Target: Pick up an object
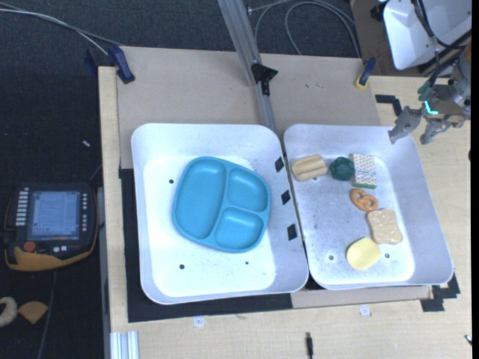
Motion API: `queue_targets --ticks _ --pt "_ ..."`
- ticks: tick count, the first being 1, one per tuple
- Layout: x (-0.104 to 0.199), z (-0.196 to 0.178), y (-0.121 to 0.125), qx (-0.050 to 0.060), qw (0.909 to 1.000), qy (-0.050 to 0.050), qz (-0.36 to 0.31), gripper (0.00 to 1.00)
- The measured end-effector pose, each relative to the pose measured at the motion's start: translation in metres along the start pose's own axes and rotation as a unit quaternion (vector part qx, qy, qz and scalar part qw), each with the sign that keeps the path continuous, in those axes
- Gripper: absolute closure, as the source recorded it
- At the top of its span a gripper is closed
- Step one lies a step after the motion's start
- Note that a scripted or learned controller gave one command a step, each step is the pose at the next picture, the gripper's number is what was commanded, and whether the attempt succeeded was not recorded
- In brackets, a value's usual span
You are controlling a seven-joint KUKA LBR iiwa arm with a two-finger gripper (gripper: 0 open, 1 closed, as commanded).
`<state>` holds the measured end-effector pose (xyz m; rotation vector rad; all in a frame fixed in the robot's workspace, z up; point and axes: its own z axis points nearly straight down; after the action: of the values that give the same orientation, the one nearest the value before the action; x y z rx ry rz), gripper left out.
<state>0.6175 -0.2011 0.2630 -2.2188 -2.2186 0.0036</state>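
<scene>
The two fingers (405,123) of the gripper (418,128) stand apart with nothing between them, hanging just off the upper right corner of the right bin (426,200), above the bench (187,88) rather than over the bin's floor. The grey wrist sits just behind them, toward the picture's right edge.

All the loose objects lie inside the right bin. Along its upper part run three things in a row — a tan bread roll (308,167) nearest the bin's left wall, a dark green round piece (343,168) just beside it, and a checkered packet (364,169) touching or nearly touching the green piece. Lower, near the bin's middle, lies a small pretzel (364,199); below that a pale cracker (385,226), and nearest the bin's lower rim a yellow lump (364,254) — just beside the cracker.

To the left of the right bin sits the left bin (157,268), which holds a blue divided tray (221,203). A metal pole (243,36) rises from behind the seam where the two bins meet.
</scene>
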Motion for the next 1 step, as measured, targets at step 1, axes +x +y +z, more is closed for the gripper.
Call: queue_targets --ticks 1 --pt "0.0001 -0.0022 0.001 -0.002 1.0 -0.001 -0.001 0.0"
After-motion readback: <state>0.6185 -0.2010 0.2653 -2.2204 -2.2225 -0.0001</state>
